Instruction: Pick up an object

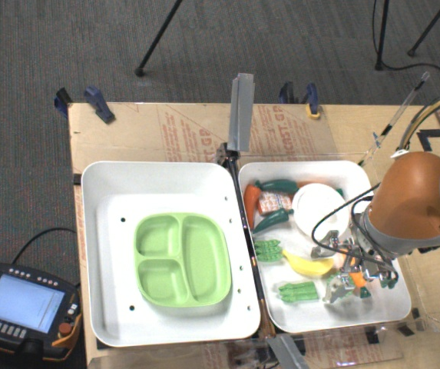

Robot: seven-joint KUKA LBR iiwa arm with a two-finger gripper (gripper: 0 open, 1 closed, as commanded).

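1. Lying nearest the camera on the floor at lower left is a teach pendant (21, 307) with a lit pale screen, beside the tabletop (150, 133) of brown board.
2. On the tabletop sit two shallow white bins side by side. The left bin (104, 198) holds a green divided plate (182, 260) with three compartments, lying flat near its middle.
3. In the right bin (392, 306), toward the near wall, a bunch of green toy beans (298, 291) lies flat, well left of the gripper.
4. The gripper (350, 280) is low in the right bin near its right side, under the grey wrist and orange band (408, 198). Whether the jaws are open or closed cannot be told: cables and small orange parts clutter them, and nothing can be seen held between them.
5. A yellow toy banana (309, 264) lies just left of the gripper, its right end close to it; contact cannot be judged.
6. Farther in lie a second green bundle (267, 250), a dark green pepper (272, 220), a red-and-white packet (274, 201), an orange carrot (250, 201) and a white round plate (317, 208).
7. Beyond the bins, blue clamps (97, 102) grip the tabletop's far edge, and tripod legs (162, 29) stand on grey carpet.
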